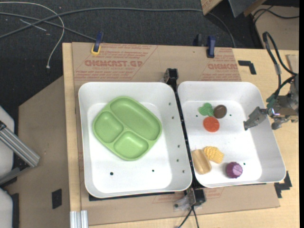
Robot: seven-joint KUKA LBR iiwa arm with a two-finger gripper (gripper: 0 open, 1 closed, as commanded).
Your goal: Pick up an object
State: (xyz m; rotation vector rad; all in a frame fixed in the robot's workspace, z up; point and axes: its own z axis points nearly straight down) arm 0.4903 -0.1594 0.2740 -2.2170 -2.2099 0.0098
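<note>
**Toy foods in the right bin, gripper at its right rim**

Toy foods lie in the right bin (247,91), all to the left of the gripper (259,118), which hangs over the bin's right rim. Whether the gripper is open or closed, I cannot tell; nothing is seen held in it.

Nearest to the gripper, to its left, is a group of three: a green leafy piece (205,109), a brown round piece (220,111) touching it, and a red-orange tomato (211,124) just below both. Further from the gripper, toward the near side of the bin, lie a yellow corn cob (213,154), a tan bread-like piece (201,162) touching it, and a purple round piece (233,170) a little apart.

The left bin (90,141), well apart from the gripper, holds a green divided plate (126,127) with three compartments; it lies in the far half of the bin.

Between the gripper and the tomato, the white floor is bare. The strip along the right wall, below the gripper, is also free down to the purple piece. The two bins touch along the middle edge.
</note>
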